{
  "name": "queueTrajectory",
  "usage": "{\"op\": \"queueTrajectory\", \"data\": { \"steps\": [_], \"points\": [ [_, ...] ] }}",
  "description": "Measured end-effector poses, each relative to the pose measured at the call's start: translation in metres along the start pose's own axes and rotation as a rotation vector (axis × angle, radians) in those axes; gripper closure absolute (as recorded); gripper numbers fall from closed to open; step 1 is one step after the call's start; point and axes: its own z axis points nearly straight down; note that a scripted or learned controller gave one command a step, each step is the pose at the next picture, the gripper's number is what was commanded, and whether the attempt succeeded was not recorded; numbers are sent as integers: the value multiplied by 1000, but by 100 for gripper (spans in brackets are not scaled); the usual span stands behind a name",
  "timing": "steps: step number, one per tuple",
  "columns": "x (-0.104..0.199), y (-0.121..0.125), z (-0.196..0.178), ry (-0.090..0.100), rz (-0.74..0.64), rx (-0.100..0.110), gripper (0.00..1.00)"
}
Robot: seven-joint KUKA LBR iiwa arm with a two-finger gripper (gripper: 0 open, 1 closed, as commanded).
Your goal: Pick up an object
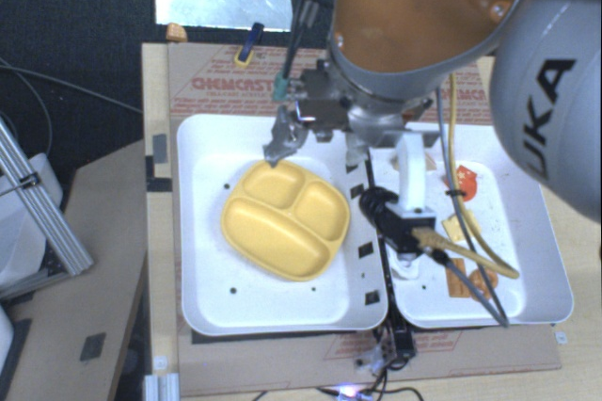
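Pincer [279, 148] of the grey arm hangs low over the far part of the left bin [212, 296], its tip pointing down at the far rim of a yellow divided plate [287, 220]. Whether the pincer is released or clenched cannot be told from this slanted view, and nothing can be seen grasped in it. Whether its tip touches the plate's rim or stops just above it cannot be told either. The plate lies flat on the bin floor, stretching from right under the pincer toward the camera and a little to the pincer's right in the view. It has three hollows: two smaller ones next to the pincer and one long one on the side away from it. The right bin [541, 291] lies well off to the pincer's right, past the wall the two bins share. A red-orange thing [466, 184] lies in that bin, and a flat brown piece [461, 282] lies nearer the camera. Beyond the pincer, on the cardboard sheet [212, 88] under the bins, lies a small blue and yellow thing [249, 44]. A small orange thing [175, 32] lies farther to the pincer's left.
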Motion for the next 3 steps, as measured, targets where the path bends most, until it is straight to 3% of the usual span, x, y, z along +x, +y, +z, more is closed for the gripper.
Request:
{"op": "queueTrajectory", "data": {
  "steps": [1,2,3],
  "points": [
    [31,1,-47,3,0,-7,0],
    [30,2,-56,2,-5,-6,100],
    [-19,1,-6,-2,10,1,100]
  ]
}}
